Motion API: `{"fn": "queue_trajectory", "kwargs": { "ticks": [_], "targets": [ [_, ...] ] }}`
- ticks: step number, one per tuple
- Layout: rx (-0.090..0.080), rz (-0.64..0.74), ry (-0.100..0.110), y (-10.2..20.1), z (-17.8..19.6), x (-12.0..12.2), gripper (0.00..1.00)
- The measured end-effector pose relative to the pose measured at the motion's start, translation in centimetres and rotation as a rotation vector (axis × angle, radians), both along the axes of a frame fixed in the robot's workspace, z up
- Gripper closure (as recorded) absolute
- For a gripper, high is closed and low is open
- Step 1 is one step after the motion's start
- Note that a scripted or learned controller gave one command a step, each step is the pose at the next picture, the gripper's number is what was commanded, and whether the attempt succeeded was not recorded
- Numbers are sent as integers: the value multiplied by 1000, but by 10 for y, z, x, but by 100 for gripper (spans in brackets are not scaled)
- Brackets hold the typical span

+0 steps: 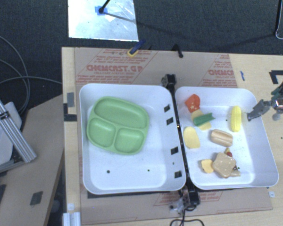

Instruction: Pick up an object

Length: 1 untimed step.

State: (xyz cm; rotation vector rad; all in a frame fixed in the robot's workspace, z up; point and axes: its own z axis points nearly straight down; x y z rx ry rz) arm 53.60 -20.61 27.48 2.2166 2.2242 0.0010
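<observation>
Lying just left of the fingers (257, 110): corn cob (236, 118).

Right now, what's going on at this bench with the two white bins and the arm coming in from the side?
A robot arm is set to pick an object from the right bin, which holds toy food: a tomato, a corn cob, a hot dog bun, a toast slice and a few other pieces. Its pincer sits at that bin's right rim, near the corn cob, holding nothing visible. The left bin holds a green divided plate.
</observation>
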Motion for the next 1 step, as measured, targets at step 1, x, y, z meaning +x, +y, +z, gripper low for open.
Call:
{"fn": "queue_trajectory", "kwargs": {
  "ticks": [1],
  "targets": [
    [3,-5,6,5,-196,-50,0]
  ]
}}
